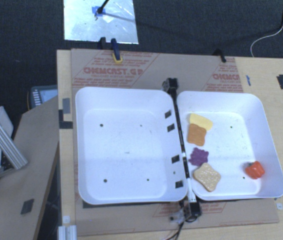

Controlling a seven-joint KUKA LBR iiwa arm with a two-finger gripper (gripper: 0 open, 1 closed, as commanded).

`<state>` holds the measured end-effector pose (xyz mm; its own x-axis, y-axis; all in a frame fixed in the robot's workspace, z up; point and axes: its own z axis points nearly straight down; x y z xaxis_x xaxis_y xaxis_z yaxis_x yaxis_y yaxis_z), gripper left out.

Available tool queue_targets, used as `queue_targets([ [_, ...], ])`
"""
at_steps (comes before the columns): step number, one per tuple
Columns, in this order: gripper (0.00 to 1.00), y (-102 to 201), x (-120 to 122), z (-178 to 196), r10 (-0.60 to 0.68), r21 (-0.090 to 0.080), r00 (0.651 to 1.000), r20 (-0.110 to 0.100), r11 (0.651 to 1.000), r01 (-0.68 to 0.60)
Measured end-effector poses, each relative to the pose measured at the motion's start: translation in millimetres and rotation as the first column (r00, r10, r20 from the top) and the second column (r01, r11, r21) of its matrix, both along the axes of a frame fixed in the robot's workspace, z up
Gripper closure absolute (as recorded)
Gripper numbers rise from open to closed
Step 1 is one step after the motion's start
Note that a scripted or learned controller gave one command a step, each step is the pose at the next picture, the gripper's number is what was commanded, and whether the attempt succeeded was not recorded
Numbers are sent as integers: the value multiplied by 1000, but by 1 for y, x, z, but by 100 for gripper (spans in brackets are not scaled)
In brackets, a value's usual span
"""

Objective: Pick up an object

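All five objects lie flat in the right bin (pixel 261 114). Against its left wall sit a yellow piece (pixel 201 121), an orange-brown piece (pixel 196 134) touching it, a purple piece (pixel 198 156) and a tan cracker-like piece (pixel 207 177). A red-orange piece (pixel 254 170) lies near its right wall.

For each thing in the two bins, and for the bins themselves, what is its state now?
left bin: flat on the bench, nothing in it.
right bin: holds five things.
yellow piece: lying flat, touching the orange-brown piece.
orange-brown piece: lying flat.
purple piece: lying flat, apart.
tan cracker: lying flat, near the front wall.
red-orange object: resting apart, by the right wall.
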<state>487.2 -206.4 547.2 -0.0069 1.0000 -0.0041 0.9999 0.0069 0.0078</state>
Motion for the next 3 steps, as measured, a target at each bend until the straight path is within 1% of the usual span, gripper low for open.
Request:
queue_targets([
  [1,100,76,0,-47,5,6,1000,-9,1000,-5],
  [2,100,157,0,-102,7,6,1000,-10,1000,-6],
  [3,100,246,-1,-103,7,7,1000,-6,1000,-7],
])
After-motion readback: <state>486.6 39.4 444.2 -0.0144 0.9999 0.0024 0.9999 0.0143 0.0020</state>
